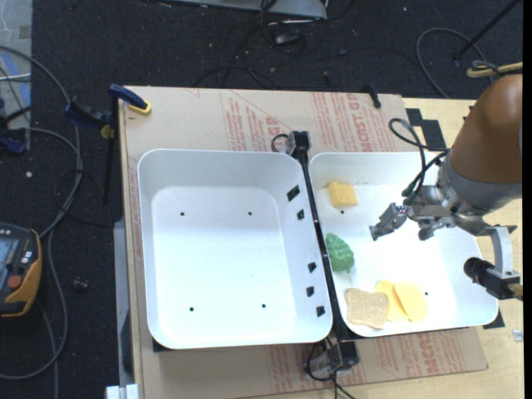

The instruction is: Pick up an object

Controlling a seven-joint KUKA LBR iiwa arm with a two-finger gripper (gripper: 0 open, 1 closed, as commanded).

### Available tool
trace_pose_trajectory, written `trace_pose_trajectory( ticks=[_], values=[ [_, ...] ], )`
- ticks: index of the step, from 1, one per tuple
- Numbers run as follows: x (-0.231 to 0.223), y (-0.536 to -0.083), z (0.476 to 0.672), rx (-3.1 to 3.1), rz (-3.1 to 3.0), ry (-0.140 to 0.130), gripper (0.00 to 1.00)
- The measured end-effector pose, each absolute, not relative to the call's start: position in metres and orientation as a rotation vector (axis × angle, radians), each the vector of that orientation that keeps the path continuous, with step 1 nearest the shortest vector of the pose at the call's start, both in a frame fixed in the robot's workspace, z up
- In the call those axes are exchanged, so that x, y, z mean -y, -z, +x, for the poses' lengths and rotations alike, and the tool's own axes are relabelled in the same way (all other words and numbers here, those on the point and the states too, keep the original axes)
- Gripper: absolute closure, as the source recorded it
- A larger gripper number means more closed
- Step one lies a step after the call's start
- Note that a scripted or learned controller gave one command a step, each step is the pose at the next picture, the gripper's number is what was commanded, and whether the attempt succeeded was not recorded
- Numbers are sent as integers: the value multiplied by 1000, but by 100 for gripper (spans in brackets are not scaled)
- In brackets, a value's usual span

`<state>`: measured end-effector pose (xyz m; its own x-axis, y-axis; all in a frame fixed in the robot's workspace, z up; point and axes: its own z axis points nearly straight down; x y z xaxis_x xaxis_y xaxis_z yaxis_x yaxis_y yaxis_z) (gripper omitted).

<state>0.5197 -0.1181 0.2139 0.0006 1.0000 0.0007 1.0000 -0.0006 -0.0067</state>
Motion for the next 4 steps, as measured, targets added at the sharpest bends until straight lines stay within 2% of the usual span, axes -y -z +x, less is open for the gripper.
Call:
trace_pose_trajectory(
  ticks=[1, 2, 3, 4],
  values=[
    [118, -217, 521, 2222, -2221, 0, 0],
    [119, -155, 517, 2218, -2218, -5, 0],
    [123, -114, 518, 2220, -2225, -2, 0],
    [122, -108, 518, 2222, -2222, 1, 0]
  ],
)
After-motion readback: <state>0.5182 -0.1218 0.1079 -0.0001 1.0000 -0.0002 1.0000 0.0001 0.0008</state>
